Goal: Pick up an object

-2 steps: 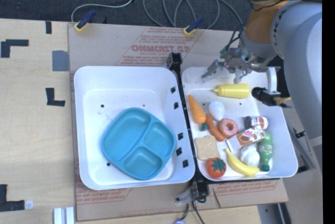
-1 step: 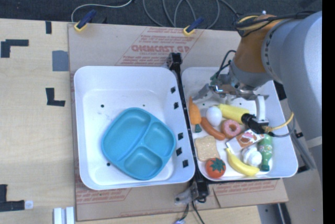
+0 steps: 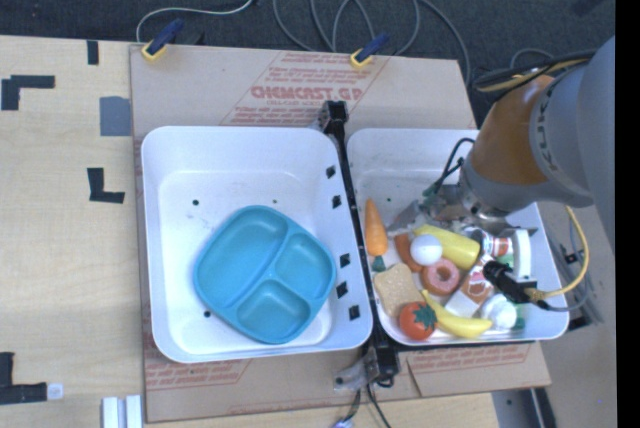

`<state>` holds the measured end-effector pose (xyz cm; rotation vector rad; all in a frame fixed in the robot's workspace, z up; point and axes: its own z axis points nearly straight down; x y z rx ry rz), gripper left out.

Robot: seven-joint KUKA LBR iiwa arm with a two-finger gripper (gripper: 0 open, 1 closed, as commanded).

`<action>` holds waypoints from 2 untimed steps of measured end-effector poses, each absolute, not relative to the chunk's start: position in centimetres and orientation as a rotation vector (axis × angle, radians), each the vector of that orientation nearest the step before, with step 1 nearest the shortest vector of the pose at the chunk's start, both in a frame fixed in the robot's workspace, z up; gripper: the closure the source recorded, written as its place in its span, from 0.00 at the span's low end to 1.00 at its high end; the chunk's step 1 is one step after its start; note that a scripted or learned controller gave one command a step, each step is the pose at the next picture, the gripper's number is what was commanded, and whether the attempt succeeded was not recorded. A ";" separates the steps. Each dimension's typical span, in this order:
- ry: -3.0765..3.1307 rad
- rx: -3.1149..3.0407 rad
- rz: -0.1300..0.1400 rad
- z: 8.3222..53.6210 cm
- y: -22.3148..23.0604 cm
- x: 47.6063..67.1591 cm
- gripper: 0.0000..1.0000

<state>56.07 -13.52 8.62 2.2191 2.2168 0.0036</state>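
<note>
Toy food (image 3: 440, 276) is heaped in the right bin (image 3: 400, 151): one carrot (image 3: 375, 228), one tomato (image 3: 415, 320), two bananas (image 3: 452, 244). One blue tray (image 3: 263, 272) lies in the left bin (image 3: 165, 156). Gripper (image 3: 478, 221) grip: cannot tell.

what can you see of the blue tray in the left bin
The blue tray is a rounded, glossy plastic-looking plate in light blue, moulded into three compartments: one along its upper left, one at its upper right, one at its lower side. It lies flat and face up on the floor of the left bin, turned at a slant to the bin's walls, toward the lower right part. Nothing sits in its compartments. Its right edge comes close to the bin's right wall; whether they touch cannot be told.
</note>
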 end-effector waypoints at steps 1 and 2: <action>2.217 2.216 0.003 9.7 -13.5 56.3 1.00; 2.230 2.213 0.006 18.9 -4.9 52.1 1.00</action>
